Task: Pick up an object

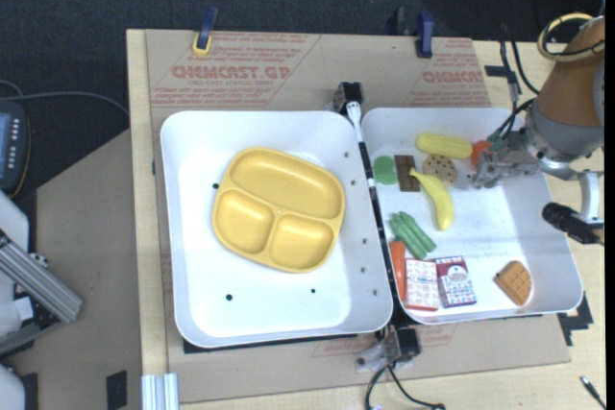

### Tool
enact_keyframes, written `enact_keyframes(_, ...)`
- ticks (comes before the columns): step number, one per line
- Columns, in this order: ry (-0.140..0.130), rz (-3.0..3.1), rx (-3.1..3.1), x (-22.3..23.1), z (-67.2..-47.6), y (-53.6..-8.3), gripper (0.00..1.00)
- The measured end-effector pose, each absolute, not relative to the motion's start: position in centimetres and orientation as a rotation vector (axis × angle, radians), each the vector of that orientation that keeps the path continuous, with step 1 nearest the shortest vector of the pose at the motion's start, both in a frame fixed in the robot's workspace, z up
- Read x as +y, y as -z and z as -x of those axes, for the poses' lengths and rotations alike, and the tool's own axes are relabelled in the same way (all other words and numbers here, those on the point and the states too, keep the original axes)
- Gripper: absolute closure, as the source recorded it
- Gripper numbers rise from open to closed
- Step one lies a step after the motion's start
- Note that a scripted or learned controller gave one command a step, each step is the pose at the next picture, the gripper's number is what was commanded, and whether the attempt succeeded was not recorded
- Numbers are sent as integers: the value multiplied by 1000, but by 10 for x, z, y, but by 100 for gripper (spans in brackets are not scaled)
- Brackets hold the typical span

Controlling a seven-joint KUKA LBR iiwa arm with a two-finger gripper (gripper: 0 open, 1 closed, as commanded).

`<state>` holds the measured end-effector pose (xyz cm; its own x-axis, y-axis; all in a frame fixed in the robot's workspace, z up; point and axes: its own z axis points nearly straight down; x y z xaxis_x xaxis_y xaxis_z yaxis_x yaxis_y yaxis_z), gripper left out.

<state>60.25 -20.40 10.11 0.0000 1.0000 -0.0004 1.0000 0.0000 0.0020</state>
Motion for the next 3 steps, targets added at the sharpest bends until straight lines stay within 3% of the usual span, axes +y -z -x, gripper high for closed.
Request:
enact_keyframes(2, -7, -2213, 2217, -202, -613, -226, 100)
enact_keyframes(3, -1, -2217, 2221, -202, -614, -225, 100)
